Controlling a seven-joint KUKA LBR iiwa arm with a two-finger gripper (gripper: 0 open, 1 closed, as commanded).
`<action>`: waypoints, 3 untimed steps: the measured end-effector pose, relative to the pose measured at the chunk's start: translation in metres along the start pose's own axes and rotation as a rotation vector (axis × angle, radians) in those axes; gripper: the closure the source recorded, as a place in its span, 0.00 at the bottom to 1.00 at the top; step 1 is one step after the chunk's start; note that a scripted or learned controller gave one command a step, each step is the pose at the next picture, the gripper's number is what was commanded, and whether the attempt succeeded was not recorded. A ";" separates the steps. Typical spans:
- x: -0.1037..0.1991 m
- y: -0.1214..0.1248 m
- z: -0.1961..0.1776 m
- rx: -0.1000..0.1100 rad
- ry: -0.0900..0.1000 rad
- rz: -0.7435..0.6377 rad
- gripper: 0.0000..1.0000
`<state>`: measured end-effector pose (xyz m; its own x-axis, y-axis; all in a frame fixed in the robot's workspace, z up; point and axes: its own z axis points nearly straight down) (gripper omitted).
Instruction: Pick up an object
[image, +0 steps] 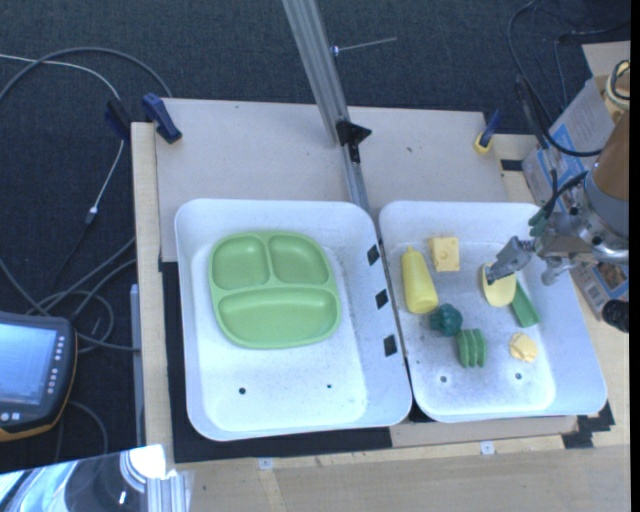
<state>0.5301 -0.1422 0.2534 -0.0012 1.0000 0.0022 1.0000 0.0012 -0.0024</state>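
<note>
The right bin (440, 400) holds several small toy foods: a yellow cylinder (419, 281), a yellow cube (445, 253), a dark teal lump (446, 320), a ridged green piece (470, 347), a pale yellow slice (499, 286), a green stick (523, 305) and a small yellow piece (522, 347). My gripper (530, 262) hangs over the right side of this bin, just above the pale yellow slice and the green stick. Its fingers (508, 260) stand apart and nothing is between them.
The left bin (300, 405) carries a green divided plate (273, 288). A metal pole (325, 70) slants down to the bins' junction at the back. Blue clamps (160, 117) sit at the bench corners. Cables and a pendant screen (30, 370) lie on the left floor.
</note>
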 end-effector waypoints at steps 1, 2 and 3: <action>0.000 0.000 0.000 0.000 0.000 0.000 0.00; 0.005 -0.007 0.046 0.004 0.001 0.001 0.00; 0.007 -0.013 0.090 0.005 0.001 0.001 0.00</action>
<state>0.5166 -0.1353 0.1636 0.0001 1.0000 0.0033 1.0000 -0.0001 -0.0079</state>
